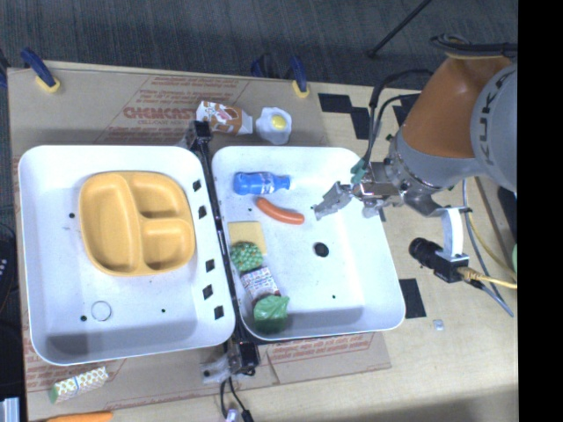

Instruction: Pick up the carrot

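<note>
The carrot, a short orange-red stick, lies flat in the right bin, towards its upper middle and just below a blue bottle. My gripper hangs over the right bin a little to the right of the carrot's end, apart from it. Nothing shows in its grasp. The grey arm with its orange band reaches in from the right.
The right bin's left side holds a yellow block, a green netted ball, a snack packet and a green item. A yellow divided tray sits in the left bin. A small carton and a yellow-white item lie behind the bins.
</note>
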Available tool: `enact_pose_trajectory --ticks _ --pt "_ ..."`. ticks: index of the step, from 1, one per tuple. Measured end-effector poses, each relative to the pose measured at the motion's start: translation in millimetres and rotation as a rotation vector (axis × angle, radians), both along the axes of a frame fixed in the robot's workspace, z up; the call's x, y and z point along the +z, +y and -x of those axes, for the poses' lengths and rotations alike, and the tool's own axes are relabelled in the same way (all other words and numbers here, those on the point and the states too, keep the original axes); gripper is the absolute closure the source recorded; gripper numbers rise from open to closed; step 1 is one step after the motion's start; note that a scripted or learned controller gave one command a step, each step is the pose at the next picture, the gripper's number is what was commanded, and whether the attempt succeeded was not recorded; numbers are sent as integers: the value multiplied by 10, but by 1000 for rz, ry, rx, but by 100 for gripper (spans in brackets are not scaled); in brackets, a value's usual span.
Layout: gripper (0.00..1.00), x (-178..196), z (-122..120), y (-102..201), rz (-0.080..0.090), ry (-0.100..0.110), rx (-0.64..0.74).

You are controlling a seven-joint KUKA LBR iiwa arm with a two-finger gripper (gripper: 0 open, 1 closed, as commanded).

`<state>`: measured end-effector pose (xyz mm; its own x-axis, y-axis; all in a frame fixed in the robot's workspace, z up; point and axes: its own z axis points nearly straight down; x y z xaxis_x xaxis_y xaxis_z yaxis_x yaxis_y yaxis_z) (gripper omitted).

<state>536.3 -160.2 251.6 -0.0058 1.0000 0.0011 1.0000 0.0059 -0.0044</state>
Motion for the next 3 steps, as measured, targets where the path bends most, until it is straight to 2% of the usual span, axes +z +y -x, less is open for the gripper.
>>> enact_pose_trajectory --ticks 1,2,3 --pt "0 -1602 -470 547 0 -1 -55" --pt "0 -549 -962 817 1 -4 61" --pt "0 -1604 -490 657 0 0 105"
